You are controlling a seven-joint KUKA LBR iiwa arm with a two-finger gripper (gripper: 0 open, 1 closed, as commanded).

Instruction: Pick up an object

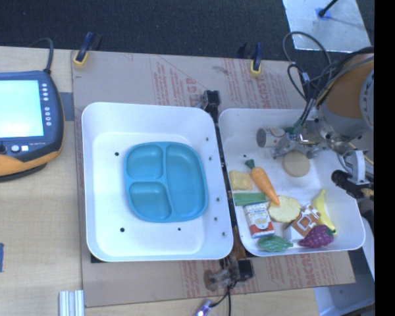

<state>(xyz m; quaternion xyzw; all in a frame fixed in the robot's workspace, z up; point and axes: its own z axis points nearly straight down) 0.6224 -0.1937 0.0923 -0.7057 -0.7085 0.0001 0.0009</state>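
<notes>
The right bin (232,127) holds several toy foods. An orange carrot (264,184) lies near its middle, with a yellow wedge (239,180) to the left of it and a green strip (249,198) below it. A round beige piece (296,165) lies at the far side of the bin. My gripper (290,143) hangs just above that beige piece and slightly left of it, reaching in from the right. Nothing shows between its fingers. Nearer the front lie a small packet (258,217), a pale yellow slice (284,209), a banana (324,209), purple grapes (318,236) and a green leaf (273,243).
The left bin (95,176) bears a blue divided plate (165,181). A tablet-like pendant (20,120) sits on the bench at far left. Clamps (83,50) hold the cardboard sheet at the back edge.
</notes>
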